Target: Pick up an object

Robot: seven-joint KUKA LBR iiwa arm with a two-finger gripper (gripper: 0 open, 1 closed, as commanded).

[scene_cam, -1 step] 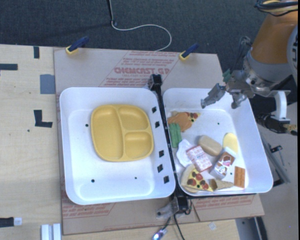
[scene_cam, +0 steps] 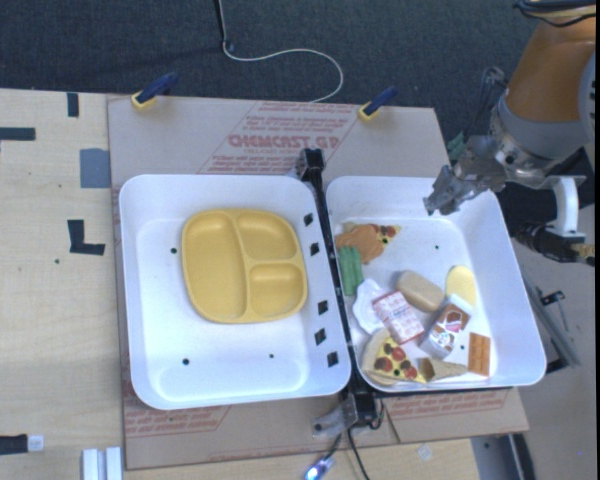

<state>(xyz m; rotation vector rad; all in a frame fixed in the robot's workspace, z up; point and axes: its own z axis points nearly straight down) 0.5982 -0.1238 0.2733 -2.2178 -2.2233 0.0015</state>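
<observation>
Camera view: two white bins sit side by side on a cardboard sheet (scene_cam: 280, 138). One yellow tray (scene_cam: 245, 265) with three compartments lies in the left bin (scene_cam: 145, 298). The right bin (scene_cam: 510, 298) holds a heap of toy food: one pizza slice (scene_cam: 393, 360), one green piece (scene_cam: 350, 269), one tan roll (scene_cam: 420, 291), one yellow piece (scene_cam: 462, 285), one orange wafer (scene_cam: 479, 354), and small packets (scene_cam: 398, 315). One gripper (scene_cam: 442, 200) hangs over that bin's far right corner, nothing between its fingers; whether they are parted, I cannot tell.
</observation>
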